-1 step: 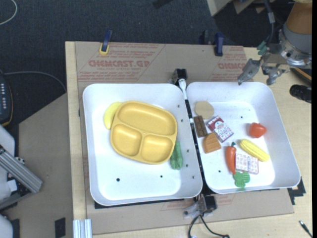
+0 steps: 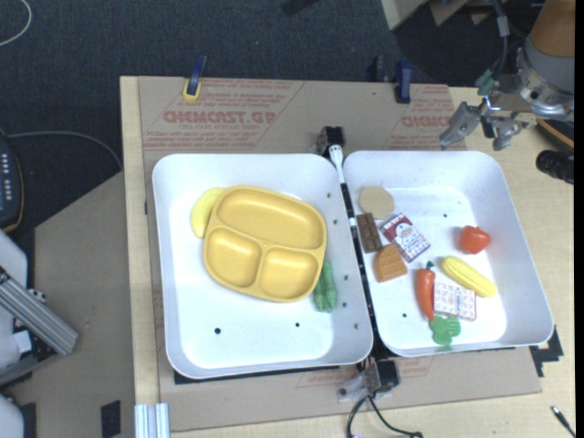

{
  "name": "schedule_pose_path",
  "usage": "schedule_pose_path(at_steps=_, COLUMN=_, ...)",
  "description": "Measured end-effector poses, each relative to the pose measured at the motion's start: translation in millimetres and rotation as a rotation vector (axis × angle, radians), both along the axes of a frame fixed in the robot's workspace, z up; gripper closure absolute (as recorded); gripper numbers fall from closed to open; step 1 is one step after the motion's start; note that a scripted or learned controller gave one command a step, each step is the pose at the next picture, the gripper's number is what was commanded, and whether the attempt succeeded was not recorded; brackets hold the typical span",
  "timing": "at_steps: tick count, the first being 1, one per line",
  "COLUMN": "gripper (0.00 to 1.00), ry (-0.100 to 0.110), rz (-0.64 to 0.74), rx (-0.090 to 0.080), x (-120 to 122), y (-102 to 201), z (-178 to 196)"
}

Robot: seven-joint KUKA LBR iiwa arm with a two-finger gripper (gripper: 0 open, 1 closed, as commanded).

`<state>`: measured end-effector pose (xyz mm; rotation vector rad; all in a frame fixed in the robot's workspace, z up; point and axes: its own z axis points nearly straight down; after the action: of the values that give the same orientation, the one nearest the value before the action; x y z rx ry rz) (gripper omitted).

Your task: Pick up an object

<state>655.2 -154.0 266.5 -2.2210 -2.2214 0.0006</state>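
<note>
The tool [image 2: 481,123] is seen at the upper right, above the far rim of the right bin [image 2: 525,272], outside the bin's floor. Whether it is released or clenched cannot be told; nothing is seen held in it.

No single object is named by the task. The candidates are judged to be those in the right bin, which lie toward the near side and to the left of the tool. The tomato [image 2: 474,239] is nearest. Just beyond it the corn [image 2: 469,276] is laid with its long axis running from upper left to lower right. The carrot [image 2: 426,291] is laid almost straight toward the near edge, with the green piece [image 2: 444,329] at its lower end. A small card [image 2: 454,301] is touching the carrot and the corn. A red-and-white packet [image 2: 404,236], a brown bar [image 2: 368,232], a tan slice [image 2: 391,264] and a round cracker [image 2: 375,200] are grouped by the bin's left wall.

In the left bin [image 2: 178,272], well apart from the tool, a yellow tray [image 2: 264,242] is found, with a banana [image 2: 203,211] touching its left edge and a green vegetable [image 2: 325,287] at its right corner.

Writing: "CHEMCAST GP" is read in red on the board [image 2: 274,108] laid over the counter, and is partly repeated at the right. The packet's print is too small to be read.
</note>
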Motion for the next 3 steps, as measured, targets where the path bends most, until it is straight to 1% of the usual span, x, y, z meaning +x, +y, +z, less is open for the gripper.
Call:
schedule_pose_path(at_steps=1, gripper=0.00, ry=0.005, rz=0.001, rx=0.001, x=4, y=5, z=-45)
schedule_pose_path(at_steps=2, gripper=0.00, ry=0.005, rz=0.002, rx=0.001, x=13, y=7, z=-94)
schedule_pose_path(at_steps=3, gripper=0.00, ry=0.006, rz=0.002, rx=0.001, x=10, y=13, z=-157)
